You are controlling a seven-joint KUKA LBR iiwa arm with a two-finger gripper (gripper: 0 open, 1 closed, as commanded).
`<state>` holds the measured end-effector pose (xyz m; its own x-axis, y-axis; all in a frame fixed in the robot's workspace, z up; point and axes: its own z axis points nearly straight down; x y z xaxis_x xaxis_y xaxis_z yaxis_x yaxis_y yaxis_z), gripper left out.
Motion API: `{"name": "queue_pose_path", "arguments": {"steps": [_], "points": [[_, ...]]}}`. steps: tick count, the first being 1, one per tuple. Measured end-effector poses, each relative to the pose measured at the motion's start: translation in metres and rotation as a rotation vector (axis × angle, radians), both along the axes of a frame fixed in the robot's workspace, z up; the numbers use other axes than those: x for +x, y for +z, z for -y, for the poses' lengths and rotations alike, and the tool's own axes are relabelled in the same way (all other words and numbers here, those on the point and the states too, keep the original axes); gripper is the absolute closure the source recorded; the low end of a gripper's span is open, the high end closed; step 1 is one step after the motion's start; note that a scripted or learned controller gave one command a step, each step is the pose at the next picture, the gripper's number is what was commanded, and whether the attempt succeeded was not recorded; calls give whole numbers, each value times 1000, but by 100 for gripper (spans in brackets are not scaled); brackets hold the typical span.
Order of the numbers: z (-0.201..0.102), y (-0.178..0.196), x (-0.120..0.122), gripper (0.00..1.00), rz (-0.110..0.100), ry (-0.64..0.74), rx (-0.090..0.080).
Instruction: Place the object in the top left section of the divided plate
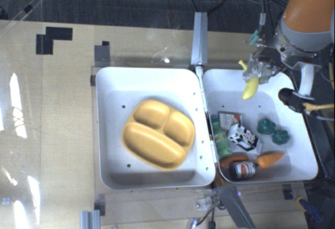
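Two white bins sit side by side on the surface; the left bin (107,118) holds the yellow divided plate (158,133), the right bin (301,134) a clutter of small items. Above the right bin's far end, the tool (257,73) grips a small banana (250,88), hanging down from its fingers.

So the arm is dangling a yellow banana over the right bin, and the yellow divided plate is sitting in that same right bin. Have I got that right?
Nearly. The tool does hang a yellow banana above the right bin, but the divided plate is not in that bin. The camera view shows it lying in the left bin, on the other side of the divider.
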<state>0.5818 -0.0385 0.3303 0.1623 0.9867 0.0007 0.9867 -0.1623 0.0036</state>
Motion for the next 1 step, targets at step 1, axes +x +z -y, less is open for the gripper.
{"name": "queue_pose_path", "arguments": {"steps": [1], "points": [[-47,-80,-48,100,-5,-133,1]]}}
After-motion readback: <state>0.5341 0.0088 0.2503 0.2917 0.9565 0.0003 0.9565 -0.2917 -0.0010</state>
